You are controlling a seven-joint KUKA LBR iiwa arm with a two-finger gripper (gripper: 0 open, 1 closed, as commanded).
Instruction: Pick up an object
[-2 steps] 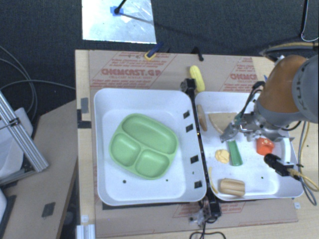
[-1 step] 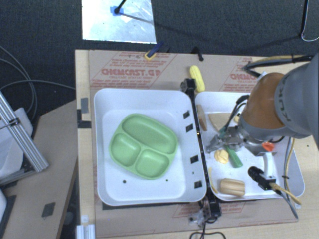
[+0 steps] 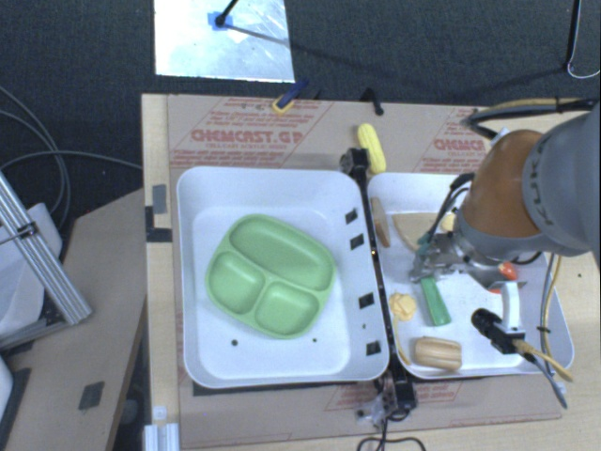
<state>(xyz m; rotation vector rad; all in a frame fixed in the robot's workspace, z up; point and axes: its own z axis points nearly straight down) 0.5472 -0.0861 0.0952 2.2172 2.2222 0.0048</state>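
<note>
Nearest the front rim of the right bin lies a tan bread roll, with a small yellow piece just beside it; a green stick lies behind them, its upper end under the gripper. Step in hand looks like descent onto the green stick; next move calls for closing and lifting straight up. Whether the jaws are open or closed, cannot tell – the wrist hides them. Left bin holds a green divided tray. Farthest, a corn cob lies on the desk behind the bins
</note>
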